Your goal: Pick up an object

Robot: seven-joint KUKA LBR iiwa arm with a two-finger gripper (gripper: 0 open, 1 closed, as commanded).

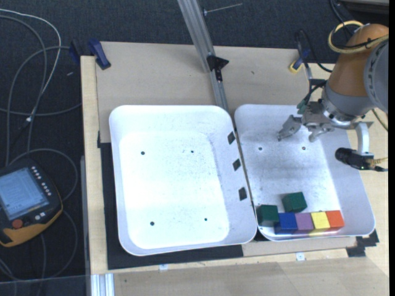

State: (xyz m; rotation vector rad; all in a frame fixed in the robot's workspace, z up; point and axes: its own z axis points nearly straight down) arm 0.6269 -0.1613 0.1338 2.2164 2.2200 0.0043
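Camera view, looking down at a slant on the wooden bench (154, 73). Two shallow white bins side by side: left bin (123, 165) takes up frame centre-left, right bin (271, 177) sits centre-right, their inner rims touching or nearly so, with small black clips along the seam. Arm (355, 66) enters from the upper right of the frame, grey body with orange band, wrist angled down toward the upper part of the right bin. Gripper (300, 132) hangs over the upper middle of the right bin, fingers spread apart, nothing between them, tips close to the bin floor but can't tell if touching. Task objects are all bunched in the lower right corner of the right bin, well apart from the gripper: dark green block (294, 201) slightly above the rest, tilted; a second green block (267, 214) at lower left of the group; then a row along the bottom rim, blue block (287, 221), purple block (304, 221), yellow block (320, 219), orange block (334, 217), sitting just beside each other, apparently touching. Metal rail (196, 29) runs diagonally from top centre of the frame down to the gap between the bins. Blue clamp (99, 53) at the bench's upper left corner, another clamp (300, 60) near upper right. Teach pendant (24, 202) on the dark floor at the left edge, cables (37, 60) looping above it.
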